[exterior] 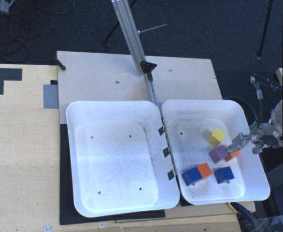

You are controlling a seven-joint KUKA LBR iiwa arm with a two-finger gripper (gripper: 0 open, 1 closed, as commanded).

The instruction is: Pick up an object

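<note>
Camera view looks down at a slant on two shallow white bins set side by side on the bench (pixel 132 76), and we see the left bin (pixel 78 111) with nothing resting in it while the right bin (pixel 231 104) carries all the blocks. The pincer (pixel 239 141) reaches in over the right rim of that bin, low and close to the cluster; we cannot tell from here how it is set, and nothing shows clearly as lifted. Just beside it lies a small orange piece (pixel 233 154), touching or nearly touching a purple block (pixel 219 153). A yellow block (pixel 216 137) sits just up from the purple one, slightly apart. Nearer the front of the bin, a blue block (pixel 191 175) and an orange block (pixel 204 169) lie pressed together, with a second blue block (pixel 223 174) close by on their right. We judge the step in hand to be the approach to a grasp, likely aimed at the purple block or the small orange piece. The next move, as we read it, calls for settling squarely around one block without nudging its neighbours, since they crowd each other, then lifting straight up.
</note>
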